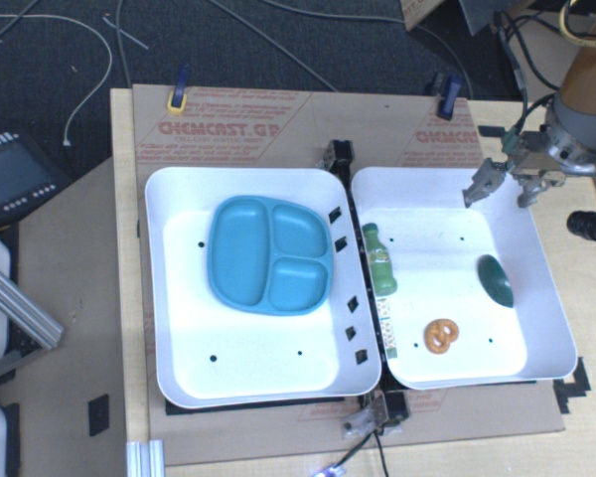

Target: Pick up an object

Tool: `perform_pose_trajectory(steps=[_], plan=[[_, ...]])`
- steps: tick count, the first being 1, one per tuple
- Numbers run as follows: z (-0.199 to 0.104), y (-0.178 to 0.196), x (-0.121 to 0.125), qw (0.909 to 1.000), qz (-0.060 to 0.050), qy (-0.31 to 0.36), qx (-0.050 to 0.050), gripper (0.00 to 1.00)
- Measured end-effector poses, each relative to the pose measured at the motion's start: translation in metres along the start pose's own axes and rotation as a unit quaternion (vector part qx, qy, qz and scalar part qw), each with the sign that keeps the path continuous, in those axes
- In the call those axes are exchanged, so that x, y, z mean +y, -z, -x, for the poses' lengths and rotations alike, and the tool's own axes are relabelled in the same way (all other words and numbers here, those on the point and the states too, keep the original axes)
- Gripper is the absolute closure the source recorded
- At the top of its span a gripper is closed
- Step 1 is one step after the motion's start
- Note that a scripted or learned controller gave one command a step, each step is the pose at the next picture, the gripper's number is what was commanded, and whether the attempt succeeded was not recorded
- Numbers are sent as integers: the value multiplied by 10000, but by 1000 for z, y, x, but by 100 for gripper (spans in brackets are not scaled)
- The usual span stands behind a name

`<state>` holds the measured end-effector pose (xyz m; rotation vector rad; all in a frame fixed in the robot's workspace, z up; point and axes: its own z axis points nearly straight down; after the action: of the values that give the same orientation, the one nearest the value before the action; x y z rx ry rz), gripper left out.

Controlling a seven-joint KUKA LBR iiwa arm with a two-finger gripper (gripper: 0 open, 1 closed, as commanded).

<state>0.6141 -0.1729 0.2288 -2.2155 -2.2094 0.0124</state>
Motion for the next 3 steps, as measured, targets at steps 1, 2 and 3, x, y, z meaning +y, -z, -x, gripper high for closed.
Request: perform_pose_trajectory(steps=[1, 2, 3], plan=[[0, 8, 3, 10000, 70, 16, -15, 0], [6, -39, 9, 10000, 47, 13, -10, 0], [11, -82, 9, 10000, 49, 13, -10, 0]])
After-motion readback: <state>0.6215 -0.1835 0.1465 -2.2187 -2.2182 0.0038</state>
